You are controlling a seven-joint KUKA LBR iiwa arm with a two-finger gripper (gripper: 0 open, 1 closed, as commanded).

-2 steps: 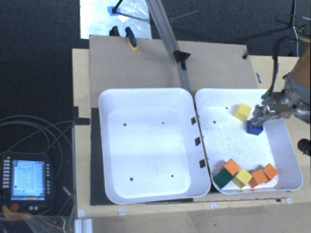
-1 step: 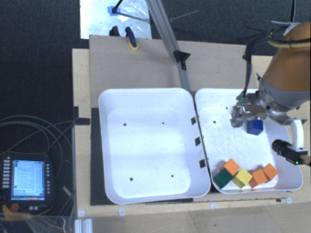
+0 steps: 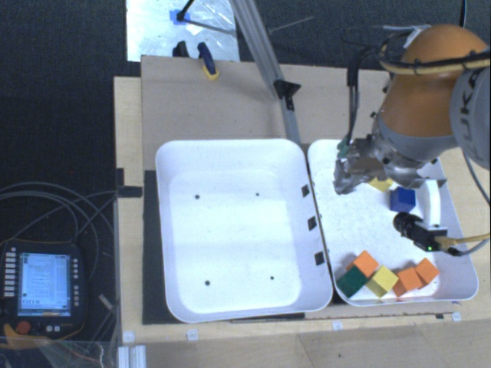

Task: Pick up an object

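Blocks lie scattered in the right bin (image 3: 453, 286), the bin the arm is working over. A blue block (image 3: 402, 199) sits near the middle of that bin, just beside the arm's wrist, at about four o'clock from the claw (image 3: 345, 176). A sliver of a yellow piece (image 3: 379, 183) shows at the wrist's lower edge, partly hidden by it. Toward six o'clock in the bin, a cluster rests against the near wall: an orange block (image 3: 366, 263), a green block (image 3: 351, 282) touching it at its seven o'clock, a yellow block (image 3: 381, 282) just beside the green one, and two more orange blocks (image 3: 418, 274) at the cluster's three o'clock end.

The claw hangs low over the bin's ten o'clock corner, close to the divide between the two bins. Whether it is released or clenched I cannot tell; its tip is dark and blurred, and no block shows between its parts.

The left bin (image 3: 173, 159) stands touching the right one on the counter (image 3: 222, 98).
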